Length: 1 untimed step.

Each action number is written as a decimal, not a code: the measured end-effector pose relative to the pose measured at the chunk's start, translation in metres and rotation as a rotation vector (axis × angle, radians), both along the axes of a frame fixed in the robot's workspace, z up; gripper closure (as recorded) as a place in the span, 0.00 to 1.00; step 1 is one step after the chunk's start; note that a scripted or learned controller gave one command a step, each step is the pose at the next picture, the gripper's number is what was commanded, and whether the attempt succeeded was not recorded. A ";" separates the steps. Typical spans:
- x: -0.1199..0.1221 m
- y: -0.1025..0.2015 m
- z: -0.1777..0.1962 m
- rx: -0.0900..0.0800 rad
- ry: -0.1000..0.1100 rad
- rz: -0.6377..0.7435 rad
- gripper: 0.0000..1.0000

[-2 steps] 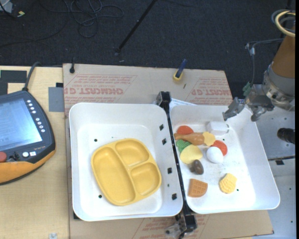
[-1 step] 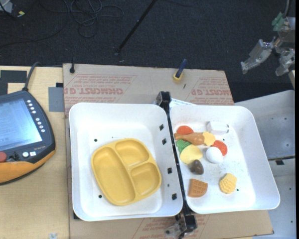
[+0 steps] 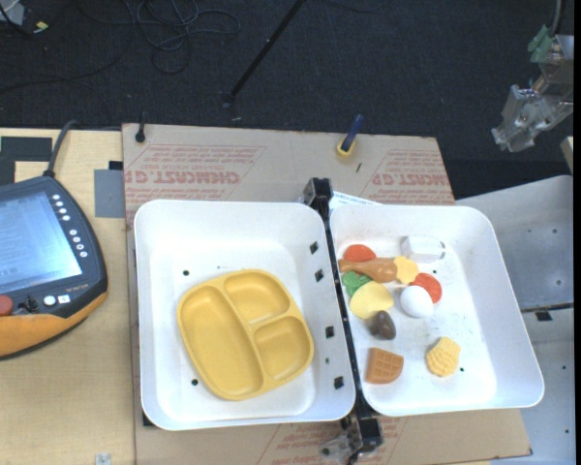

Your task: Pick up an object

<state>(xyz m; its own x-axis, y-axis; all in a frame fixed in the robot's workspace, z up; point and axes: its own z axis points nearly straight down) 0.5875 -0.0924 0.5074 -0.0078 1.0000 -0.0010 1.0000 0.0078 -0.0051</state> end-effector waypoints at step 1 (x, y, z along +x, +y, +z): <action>-0.049 0.114 -0.066 0.004 0.007 0.004 1.00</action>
